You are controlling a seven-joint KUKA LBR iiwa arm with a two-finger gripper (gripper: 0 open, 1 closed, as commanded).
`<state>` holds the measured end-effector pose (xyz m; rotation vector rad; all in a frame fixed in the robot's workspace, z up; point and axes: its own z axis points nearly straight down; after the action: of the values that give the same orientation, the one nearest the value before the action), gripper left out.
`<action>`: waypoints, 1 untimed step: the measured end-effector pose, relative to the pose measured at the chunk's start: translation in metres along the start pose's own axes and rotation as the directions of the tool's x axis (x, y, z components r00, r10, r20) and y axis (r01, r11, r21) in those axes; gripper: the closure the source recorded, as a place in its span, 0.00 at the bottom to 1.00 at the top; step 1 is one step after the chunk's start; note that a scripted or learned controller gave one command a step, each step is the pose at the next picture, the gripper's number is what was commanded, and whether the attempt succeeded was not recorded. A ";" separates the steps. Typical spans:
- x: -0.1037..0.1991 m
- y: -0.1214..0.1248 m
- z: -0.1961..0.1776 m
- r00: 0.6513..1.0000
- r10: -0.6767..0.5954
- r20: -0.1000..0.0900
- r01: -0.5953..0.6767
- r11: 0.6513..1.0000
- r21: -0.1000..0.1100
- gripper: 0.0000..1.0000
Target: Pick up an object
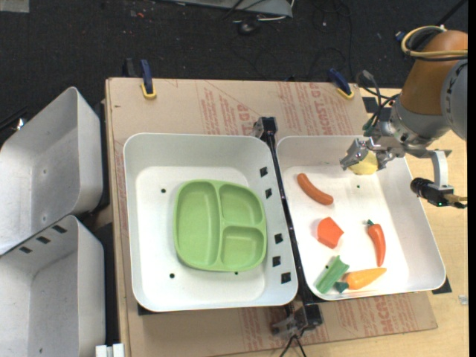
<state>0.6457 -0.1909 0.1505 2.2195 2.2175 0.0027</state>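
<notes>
Nearest to us, in the right bin, lay a carrot beside a green piece, then a pepper, an orange block and a smooth sausage. The left bin held a glossy green tray with three compartments. At the far side, our end effector stood over a pale yellow object. We could not tell whether it was clenched, so we judged that the pick was not finished.

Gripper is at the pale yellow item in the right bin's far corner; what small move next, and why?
Probably a short straight lift: the gripper sits right on the pale yellow rounded object near the right white bin's far rim, and raising it would show whether the grasp holds.
</notes>
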 end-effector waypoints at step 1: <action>0.003 0.000 -0.064 1.000 -0.004 0.001 0.004 1.000 -0.004 1.00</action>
<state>0.6451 -0.1873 0.2145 2.2130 2.2190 0.0063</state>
